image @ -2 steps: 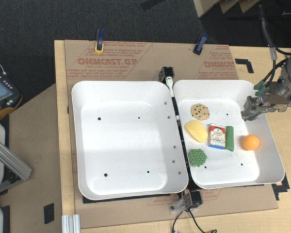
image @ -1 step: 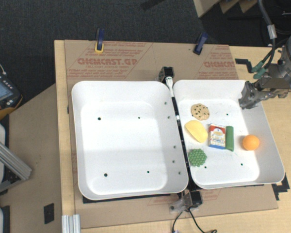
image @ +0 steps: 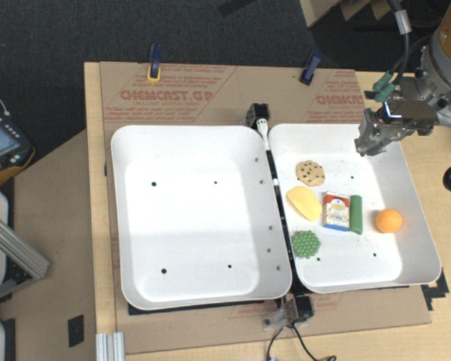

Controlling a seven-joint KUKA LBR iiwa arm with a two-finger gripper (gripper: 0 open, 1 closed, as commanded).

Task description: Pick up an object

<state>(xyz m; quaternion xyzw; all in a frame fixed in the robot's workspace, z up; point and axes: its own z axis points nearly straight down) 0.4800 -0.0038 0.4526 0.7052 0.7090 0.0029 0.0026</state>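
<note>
Nearby, round orange ball (image: 388,221) beside red-and-green carton (image: 341,211).

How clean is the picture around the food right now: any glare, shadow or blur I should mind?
Camera view: light is even, with no harsh glare on the right bin; the cookie, orange and peas look sharp, with only faint shadows. The claw is slightly soft and dark against the bin's upper edge.
</note>
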